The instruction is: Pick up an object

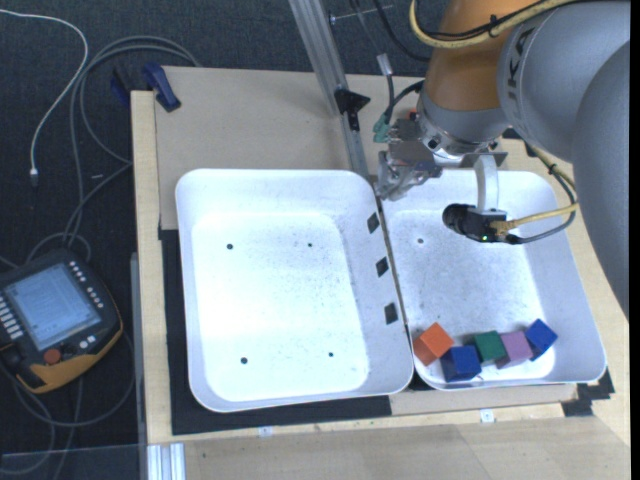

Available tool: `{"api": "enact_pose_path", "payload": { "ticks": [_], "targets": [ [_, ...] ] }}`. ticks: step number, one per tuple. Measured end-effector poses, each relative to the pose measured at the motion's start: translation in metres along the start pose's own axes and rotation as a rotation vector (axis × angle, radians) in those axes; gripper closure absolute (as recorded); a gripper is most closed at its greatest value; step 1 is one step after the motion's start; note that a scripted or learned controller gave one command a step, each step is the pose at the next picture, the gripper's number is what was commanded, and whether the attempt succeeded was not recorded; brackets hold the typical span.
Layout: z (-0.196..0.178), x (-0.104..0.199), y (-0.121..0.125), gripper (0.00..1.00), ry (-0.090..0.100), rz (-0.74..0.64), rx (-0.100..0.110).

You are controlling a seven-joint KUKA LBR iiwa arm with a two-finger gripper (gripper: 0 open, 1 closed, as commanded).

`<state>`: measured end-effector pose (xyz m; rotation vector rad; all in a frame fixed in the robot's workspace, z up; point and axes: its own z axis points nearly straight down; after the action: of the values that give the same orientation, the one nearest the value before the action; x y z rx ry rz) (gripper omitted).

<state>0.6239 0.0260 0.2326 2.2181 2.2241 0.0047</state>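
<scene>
Dark grey carpeted floor (70, 98) at far left, loose grey cables (60, 58) across it, teach pendant with grey screen and orange-black casing (55, 318) lying low left. Pale wooden tabletop (250, 118) next, blue clamp (160, 86) at its upper left corner, black mat (180, 408) under the bins. Left shallow white plastic bin (270, 288) speckled with dark marks, four small dark dots on its floor. Slanted silver metal post (320, 48) rising from behind the bins' shared edge, black clip partway down. Three small black tabs (382, 266) along the divide between bins. Right shallow white plastic bin (480, 278) just beside the left one, rims touching. Five small blocks bunched along its near edge, left to right: orange block (434, 341), blue cube (461, 361) touching it, green cube (489, 346), pink-purple cube (515, 345), second blue cube (540, 336). Grey two-finger gripper (398, 181) hanging at the far left corner of the right bin, by the divide, well apart from the blocks. Fingers too blurred and dark to read, open or closed cannot be told; nothing visible between them. Black cylindrical part with a green light (472, 220) and a yellow-tipped cable beside the gripper over the bin. Orange band (480, 38) and grey arm body (590, 98) at upper right.
</scene>
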Motion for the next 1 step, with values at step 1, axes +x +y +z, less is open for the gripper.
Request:
{"api": "enact_pose_path", "payload": {
  "ticks": [1],
  "targets": [
    [0.0025,0.0506,-0.0074,1.00,0.001,-0.004,0.005]
  ]
}}
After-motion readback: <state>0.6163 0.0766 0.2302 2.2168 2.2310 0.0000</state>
